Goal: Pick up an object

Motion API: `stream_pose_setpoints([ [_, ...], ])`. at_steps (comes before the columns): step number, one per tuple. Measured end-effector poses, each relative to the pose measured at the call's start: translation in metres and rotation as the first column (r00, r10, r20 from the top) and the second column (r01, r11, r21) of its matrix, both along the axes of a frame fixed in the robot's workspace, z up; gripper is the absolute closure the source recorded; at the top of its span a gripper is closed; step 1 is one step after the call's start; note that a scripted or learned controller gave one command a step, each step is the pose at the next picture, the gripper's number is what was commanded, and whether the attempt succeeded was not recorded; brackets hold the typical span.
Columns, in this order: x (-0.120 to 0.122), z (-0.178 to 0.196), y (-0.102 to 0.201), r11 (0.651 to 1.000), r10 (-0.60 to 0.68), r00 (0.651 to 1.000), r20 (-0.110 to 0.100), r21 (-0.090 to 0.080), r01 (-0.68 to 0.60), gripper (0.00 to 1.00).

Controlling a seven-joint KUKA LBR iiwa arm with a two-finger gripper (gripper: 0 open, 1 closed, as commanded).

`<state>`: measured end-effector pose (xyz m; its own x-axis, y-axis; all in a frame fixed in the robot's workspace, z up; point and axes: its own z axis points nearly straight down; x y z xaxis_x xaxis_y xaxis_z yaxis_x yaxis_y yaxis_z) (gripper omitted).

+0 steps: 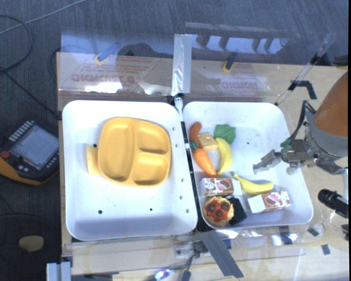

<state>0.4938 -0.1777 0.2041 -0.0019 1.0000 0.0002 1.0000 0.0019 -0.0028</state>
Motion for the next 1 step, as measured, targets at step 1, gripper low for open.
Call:
stream_pose_setpoints([
  [1, 0.0294, -0.1073, 0.0439, 0.993, 0.121, 0.993, 0.005, -0.001, -0.121, 0.0],
])
